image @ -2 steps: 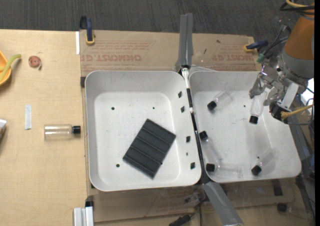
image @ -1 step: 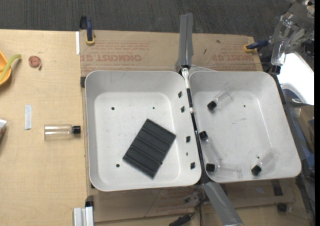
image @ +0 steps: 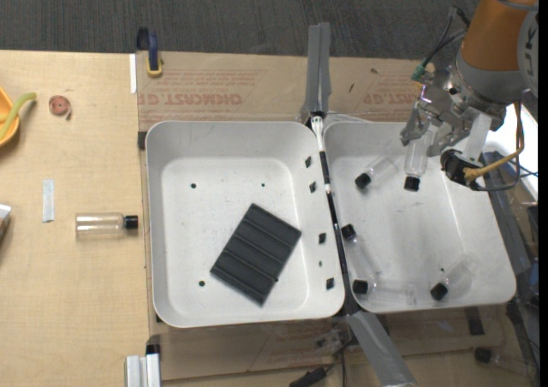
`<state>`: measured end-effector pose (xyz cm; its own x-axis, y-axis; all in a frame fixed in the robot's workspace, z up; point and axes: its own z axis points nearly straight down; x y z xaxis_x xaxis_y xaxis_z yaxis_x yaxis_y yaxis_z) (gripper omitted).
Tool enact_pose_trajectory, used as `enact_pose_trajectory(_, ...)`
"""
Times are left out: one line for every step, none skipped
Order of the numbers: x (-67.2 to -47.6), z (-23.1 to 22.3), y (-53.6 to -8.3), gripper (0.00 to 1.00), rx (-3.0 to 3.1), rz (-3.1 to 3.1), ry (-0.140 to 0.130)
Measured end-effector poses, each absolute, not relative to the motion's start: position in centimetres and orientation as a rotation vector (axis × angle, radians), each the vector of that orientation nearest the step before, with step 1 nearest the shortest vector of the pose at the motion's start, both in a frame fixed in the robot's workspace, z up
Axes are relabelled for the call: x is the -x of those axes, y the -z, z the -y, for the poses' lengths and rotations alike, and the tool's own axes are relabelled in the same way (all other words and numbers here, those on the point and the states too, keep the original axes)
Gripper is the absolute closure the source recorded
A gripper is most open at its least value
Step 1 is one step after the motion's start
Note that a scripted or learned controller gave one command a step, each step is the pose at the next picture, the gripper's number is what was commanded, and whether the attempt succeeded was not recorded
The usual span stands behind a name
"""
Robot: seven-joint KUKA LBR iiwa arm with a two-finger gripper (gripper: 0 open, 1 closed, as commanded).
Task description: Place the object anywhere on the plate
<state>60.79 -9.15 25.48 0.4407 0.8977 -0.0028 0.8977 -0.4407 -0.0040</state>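
Your bench (image: pixel 77 291) carries two white bins, left bin (image: pixel 158 231) and right bin (image: pixel 492 231), side by side. A clear bottle (image: pixel 104 223) lies on the bench, left of them.

Robot lab: bench (image: pixel 77 291), white bins (image: pixel 171 291)

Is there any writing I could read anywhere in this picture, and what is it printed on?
"CHEMCAST GP": red print on the cardboard sheet behind the left bin, upside down in this view; I am unsure of the letters.
The smaller red print around it is too blurred to read.
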Motion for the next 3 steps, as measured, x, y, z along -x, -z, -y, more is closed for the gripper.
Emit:
enact_pose_trajectory(-65.9,16.1,-34.7,1.0,2.544,1.845,-0.004)
enact_pose_trajectory(-55.7,10.0,-11.4,1.0,2.503,1.893,-0.005)
enact_pose_trajectory(-57.4,12.5,-28.9,1.0,2.161,2.281,-0.002)
